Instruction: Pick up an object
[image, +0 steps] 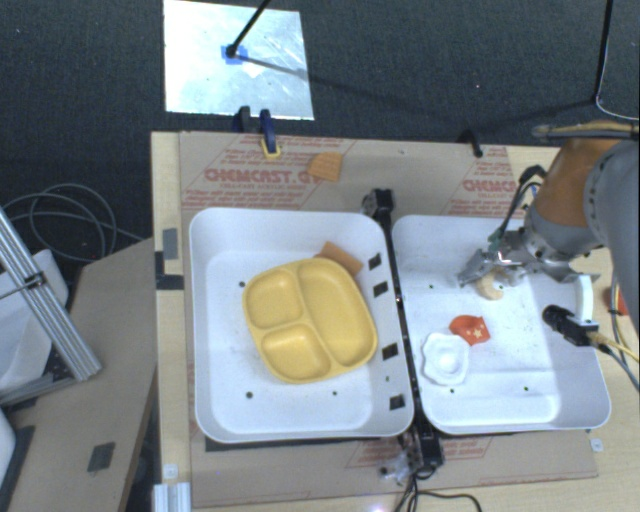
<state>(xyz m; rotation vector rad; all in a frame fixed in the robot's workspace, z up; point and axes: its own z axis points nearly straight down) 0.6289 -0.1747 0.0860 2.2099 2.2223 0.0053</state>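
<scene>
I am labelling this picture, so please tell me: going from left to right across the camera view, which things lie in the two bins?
Yellow divided plate → white piece → red piece → small beige piece. I leave out the brown piece at the plate's far edge and the hand, since they overlap others.

A robotics lab; twin white bins (225, 400) on a clamped board (255, 175); trailing cables (62, 222).
</scene>
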